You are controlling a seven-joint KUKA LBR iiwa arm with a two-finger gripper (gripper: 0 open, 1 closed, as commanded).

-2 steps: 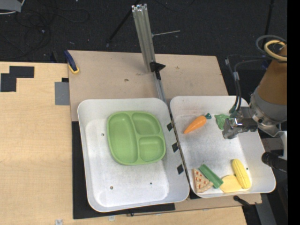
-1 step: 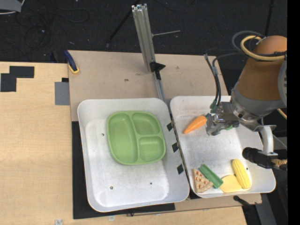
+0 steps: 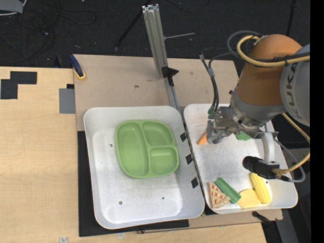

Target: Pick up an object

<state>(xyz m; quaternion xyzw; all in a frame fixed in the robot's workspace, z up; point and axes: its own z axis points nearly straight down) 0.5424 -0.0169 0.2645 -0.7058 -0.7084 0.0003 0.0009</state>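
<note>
the gripper [image 3: 215,134] is low in the right bin [image 3: 202,176] at centre right of the frame, over an orange piece [image 3: 202,139], jaw state unclear, so next comes closing and lifting.

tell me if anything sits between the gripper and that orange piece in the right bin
Nothing visible does. The gripper is low over the right bin, with the orange piece right at its left side. The corn cob, pizza slice and green stick lie away at the bin's near end.
</note>
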